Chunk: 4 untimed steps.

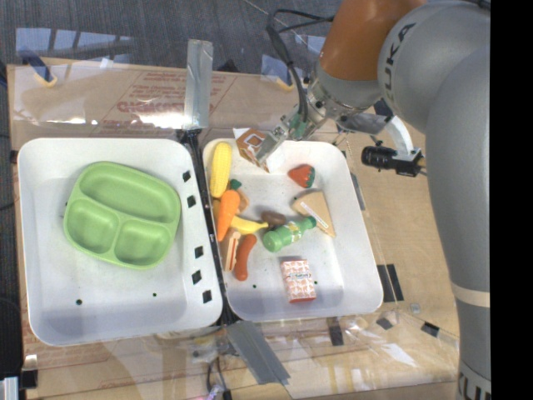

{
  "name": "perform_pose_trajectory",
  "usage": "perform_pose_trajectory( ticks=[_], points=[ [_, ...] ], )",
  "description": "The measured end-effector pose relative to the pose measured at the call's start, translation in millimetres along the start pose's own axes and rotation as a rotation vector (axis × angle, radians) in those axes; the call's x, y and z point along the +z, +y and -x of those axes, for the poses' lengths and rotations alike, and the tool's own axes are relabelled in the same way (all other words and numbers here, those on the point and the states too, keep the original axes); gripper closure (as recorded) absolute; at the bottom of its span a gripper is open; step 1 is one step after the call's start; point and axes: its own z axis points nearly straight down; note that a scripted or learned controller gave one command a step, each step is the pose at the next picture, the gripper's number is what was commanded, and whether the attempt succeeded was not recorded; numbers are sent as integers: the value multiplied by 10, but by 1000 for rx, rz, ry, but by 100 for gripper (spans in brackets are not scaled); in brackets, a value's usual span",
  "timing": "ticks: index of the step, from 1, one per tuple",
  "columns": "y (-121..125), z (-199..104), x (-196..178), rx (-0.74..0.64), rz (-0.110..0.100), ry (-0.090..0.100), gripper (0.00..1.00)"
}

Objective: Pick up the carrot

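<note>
The carrot (226, 212), orange with a green top, lies along the left wall of the right bin (354, 261), just below a yellow corn cob (220, 167). A banana (247, 223) touches its lower end. My gripper (280, 139) hangs over the back edge of the right bin, up and to the right of the carrot and well apart from it. Just to its left, a small brown box (250, 146) rests on the bin's back rim.
The right bin also holds a strawberry (301, 174), a tan wedge (316, 210), a green bottle (287, 235), a sausage (242, 258) and a pink packet (298, 279). A green divided plate (122, 215) sits in the left bin (42, 307). The arm fills the upper right.
</note>
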Motion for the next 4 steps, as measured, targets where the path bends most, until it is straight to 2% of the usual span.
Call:
perform_pose_trajectory(
  ticks=[1,2,3,4],
  points=[
    [40,-185,652,-390,-10,-3,100],
    [1119,-1531,368,-270,1,5,100],
    [1200,-2051,754,-270,-8,8,100],
    [1520,-1993,397,-643,-2,5,100]
  ],
)
